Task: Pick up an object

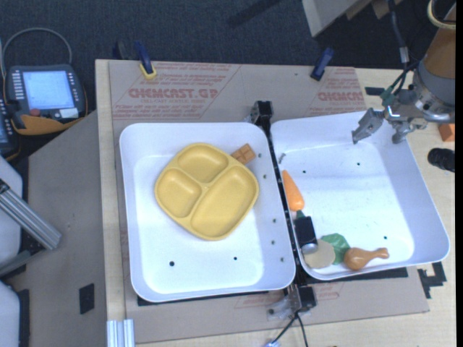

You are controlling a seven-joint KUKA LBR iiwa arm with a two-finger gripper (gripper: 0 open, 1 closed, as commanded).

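My gripper hangs open over the far edge of the right bin, its two fingers spread apart with nothing between them. An orange carrot lies against the right bin's left wall. A black block sits below it. At the near left corner are a round tan piece, a green item and a brown drumstick. All of these lie well to the near left of the gripper.
The left bin holds a yellow divided plate with a small brown block at its far right rim. A black clip sits where the two bins meet at the far side.
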